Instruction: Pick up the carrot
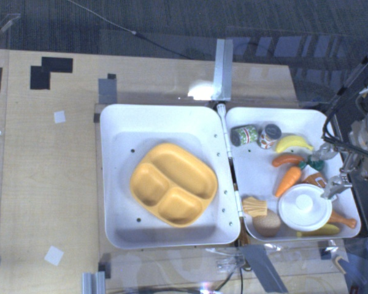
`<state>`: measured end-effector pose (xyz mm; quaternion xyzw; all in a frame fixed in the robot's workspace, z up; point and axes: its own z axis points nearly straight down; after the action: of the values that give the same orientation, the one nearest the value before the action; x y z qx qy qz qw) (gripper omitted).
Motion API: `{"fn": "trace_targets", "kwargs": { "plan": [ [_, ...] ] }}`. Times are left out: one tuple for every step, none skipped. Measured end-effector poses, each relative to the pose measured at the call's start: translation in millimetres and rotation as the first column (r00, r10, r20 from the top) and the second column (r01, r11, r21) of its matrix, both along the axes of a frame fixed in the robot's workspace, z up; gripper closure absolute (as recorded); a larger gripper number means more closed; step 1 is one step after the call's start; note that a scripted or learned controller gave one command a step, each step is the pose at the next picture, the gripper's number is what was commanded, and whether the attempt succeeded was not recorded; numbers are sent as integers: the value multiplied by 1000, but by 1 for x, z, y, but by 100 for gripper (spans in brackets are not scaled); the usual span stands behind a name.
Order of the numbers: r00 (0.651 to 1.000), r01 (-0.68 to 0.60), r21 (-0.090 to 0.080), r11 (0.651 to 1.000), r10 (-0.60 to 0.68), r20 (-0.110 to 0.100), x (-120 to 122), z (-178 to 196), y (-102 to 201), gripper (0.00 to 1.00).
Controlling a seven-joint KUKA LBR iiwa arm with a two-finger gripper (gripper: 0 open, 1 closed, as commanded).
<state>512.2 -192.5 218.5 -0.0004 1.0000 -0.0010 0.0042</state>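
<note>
The carrot (287,180) is orange with a green top pointing up-right. It lies slanted in the middle of the right bin (251,170), just above the white bowl (303,207). My gripper (327,172) hangs over the bin's right side, a short way to the right of the carrot's green end and apart from it. Its two grey fingertips (322,154) stand open, one above the other in the view. A small orange item (314,179) lies below the gap; nothing is held.
Around the carrot lie a red sausage (286,160), a banana (293,144), two small cans (245,135), a bread piece (254,207), a brown lump (267,224) and a drumstick (345,220). The left bin (119,164) holds a yellow divided plate (173,182).
</note>
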Motion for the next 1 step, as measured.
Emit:
{"fn": "trace_targets", "kwargs": {
  "plan": [
    [975,-221,-2,975,221,11,24,-128,48,0]
  ]
}}
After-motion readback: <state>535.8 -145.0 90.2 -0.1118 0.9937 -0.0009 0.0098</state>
